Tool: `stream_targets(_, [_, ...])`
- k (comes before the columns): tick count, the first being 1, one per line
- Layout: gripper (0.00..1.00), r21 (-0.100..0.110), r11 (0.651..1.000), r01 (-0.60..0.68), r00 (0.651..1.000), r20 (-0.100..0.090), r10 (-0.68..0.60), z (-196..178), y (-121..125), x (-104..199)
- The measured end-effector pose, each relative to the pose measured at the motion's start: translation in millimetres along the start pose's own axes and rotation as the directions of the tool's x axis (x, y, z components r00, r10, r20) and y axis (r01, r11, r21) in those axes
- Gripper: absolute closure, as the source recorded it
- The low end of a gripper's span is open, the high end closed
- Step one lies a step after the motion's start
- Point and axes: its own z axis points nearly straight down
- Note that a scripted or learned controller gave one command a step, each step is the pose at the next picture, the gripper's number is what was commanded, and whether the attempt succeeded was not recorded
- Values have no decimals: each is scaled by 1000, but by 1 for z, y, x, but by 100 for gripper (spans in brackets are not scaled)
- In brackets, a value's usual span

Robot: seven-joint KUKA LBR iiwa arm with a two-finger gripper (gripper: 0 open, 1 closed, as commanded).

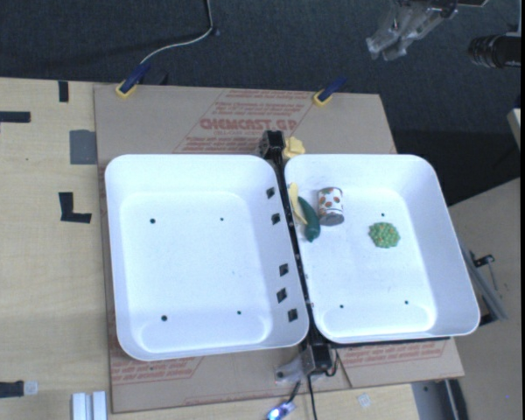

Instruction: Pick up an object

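From above, I look down at a slant on a wooden table [35,234] carrying two shallow white plastic bins side by side on a brown cardboard sheet [245,121] with faint red printing. The left-hand white bin [131,234] has a bare floor marked by four small dark dots. The right-hand white bin [437,234] holds three small things. A short cylindrical cup, pale with reddish spots [332,206], lies near the bin's far left part. Just beside it, against the wall shared with the other bin, is a narrow green and yellow object [305,216]; it is too small for me to name. Near the middle of that bin, apart from the other two, sits a small round bumpy green object [384,234].

My arm's tool [394,38] is at the top right, high over the dark floor and well apart from both bins. It looks pale and blurred, and the arm above it is cut off by the frame edge. I cannot tell how far its fingers are parted, and I see nothing in its grip.
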Motion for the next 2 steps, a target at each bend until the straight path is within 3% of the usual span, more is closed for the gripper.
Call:
stream_targets(1, [100, 16, 1000, -9, 1000, 2, 9, -15, -15, -74])
stream_targets(2, [100, 19, 1000, -9, 1000, 3, 9, -11, 20, -146])
